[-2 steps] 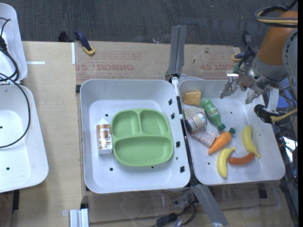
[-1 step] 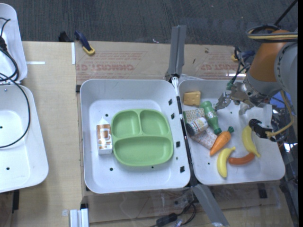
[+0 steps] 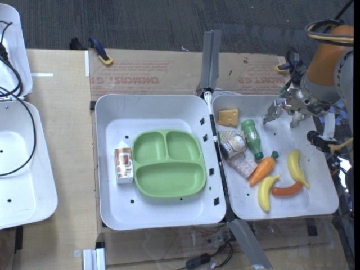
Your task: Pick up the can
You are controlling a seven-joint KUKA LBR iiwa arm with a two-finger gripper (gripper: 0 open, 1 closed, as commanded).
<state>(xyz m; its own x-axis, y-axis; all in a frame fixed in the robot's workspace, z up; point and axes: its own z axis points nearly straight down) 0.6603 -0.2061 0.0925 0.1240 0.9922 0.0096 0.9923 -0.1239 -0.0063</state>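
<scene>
The gripper [image 3: 279,112] hangs over the far side of the right bin [image 3: 323,204], its fingers seemingly spread with nothing between them, though the view there is poor. The can [image 3: 234,145] lies on its side near that bin's left wall, just beside the green bottle [image 3: 252,139] and touching a printed packet [image 3: 242,164]. By my reading the approach is the step in hand: the next move calls for travelling left and down onto the can, clear of the bottle. The can's label is too small to read. Reversed red lettering on the cardboard [image 3: 152,66] behind the bins cannot be read with confidence
</scene>
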